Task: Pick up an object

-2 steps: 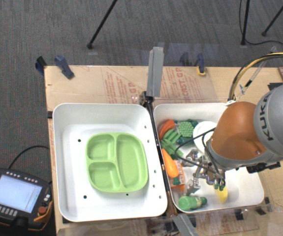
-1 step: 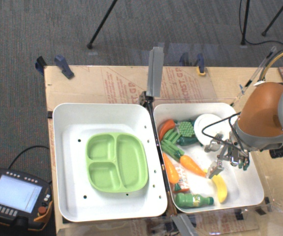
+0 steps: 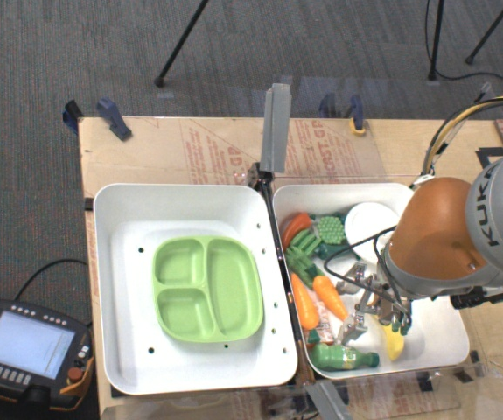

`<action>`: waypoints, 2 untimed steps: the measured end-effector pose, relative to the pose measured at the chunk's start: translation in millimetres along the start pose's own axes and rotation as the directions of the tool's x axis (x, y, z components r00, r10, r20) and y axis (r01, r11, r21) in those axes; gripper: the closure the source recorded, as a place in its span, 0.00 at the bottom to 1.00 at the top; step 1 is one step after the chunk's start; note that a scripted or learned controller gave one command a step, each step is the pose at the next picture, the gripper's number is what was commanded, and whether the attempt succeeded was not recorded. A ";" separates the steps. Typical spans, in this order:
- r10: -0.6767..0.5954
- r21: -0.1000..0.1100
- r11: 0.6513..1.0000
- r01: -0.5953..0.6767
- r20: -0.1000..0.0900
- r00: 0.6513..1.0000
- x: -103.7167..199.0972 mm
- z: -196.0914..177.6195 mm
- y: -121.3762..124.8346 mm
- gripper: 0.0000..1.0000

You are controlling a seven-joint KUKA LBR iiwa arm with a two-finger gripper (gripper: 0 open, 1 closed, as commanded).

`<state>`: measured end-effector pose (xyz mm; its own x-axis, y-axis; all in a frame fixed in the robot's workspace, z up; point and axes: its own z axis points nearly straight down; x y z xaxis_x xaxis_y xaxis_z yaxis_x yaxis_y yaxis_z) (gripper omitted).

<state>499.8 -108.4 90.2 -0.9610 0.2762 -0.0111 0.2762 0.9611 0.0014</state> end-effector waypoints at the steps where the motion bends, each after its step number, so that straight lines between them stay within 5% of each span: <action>1: 0.108 0.003 0.994 -0.108 -0.012 0.994 -4.5 3.4 29.2 0.00; 2: 0.170 0.004 0.985 -0.170 -0.013 0.985 3.4 3.5 27.1 0.00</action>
